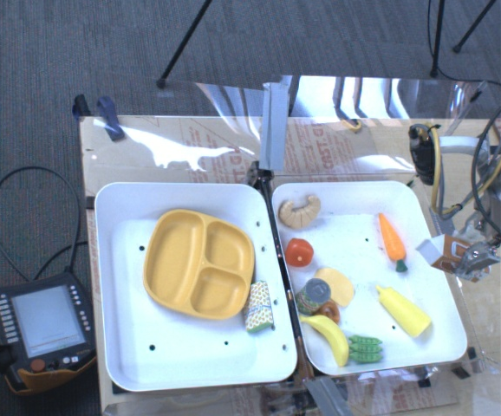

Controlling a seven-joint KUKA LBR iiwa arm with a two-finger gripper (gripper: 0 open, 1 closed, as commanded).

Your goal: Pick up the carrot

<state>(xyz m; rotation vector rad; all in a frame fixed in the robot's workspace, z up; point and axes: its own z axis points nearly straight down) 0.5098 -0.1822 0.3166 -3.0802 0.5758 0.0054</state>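
Note:
The carrot [392, 239] is orange with a small green stem end. It lies in the right bin [424, 211], in that bin's upper right part, with its tip pointing to the far side and its stem toward the near side. It rests flat on the white floor, apart from the other items. Nothing touches or covers it.
The right bin also holds a croissant [299, 211], a tomato [299, 252], a can [315, 293], a banana [330, 336], a green item [365, 347] and a yellow bottle [404, 310]. The left bin [125, 232] holds a yellow divided plate [200, 264] and a patterned packet [258, 306]. Cables [476, 189] hang at the right.

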